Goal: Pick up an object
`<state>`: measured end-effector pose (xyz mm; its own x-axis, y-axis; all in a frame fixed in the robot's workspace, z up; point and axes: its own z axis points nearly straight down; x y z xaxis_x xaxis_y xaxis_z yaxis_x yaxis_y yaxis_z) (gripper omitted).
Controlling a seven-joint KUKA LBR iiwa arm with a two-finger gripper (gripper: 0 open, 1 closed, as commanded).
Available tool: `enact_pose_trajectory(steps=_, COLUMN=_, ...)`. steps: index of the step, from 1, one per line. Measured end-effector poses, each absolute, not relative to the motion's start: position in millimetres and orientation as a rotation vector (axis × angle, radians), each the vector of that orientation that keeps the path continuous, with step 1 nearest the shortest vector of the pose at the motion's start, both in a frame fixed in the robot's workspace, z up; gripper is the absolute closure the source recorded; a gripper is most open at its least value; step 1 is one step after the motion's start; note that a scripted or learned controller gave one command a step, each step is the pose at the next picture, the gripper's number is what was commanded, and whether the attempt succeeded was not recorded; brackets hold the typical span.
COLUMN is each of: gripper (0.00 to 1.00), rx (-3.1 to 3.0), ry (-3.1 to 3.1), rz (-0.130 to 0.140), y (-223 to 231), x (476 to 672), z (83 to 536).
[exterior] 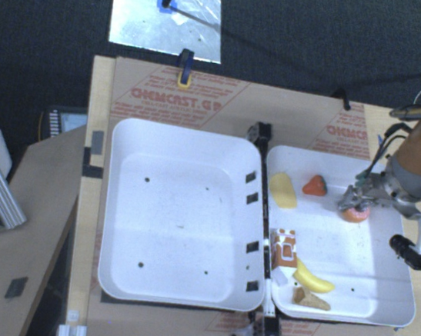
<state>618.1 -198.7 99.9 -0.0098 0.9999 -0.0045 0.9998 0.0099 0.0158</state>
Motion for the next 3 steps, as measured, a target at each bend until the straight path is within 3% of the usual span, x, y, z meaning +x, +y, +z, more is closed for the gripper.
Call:
enact_pose_trajectory(steps=1, gripper=1.0, rx=2.207, ry=2.227, rz=-0.003, y=-136, x=639.2, z=88)
enact_pose_trajectory(steps=2, gripper=0.0, rx=2.212, ry=2.222, rz=0.006, y=-137, x=639.4, z=88)
enact_pose_trajectory(steps=3, gripper=0.0, rx=2.218, ry=2.216, rz=0.005, y=-180, x=621.9, z=87)
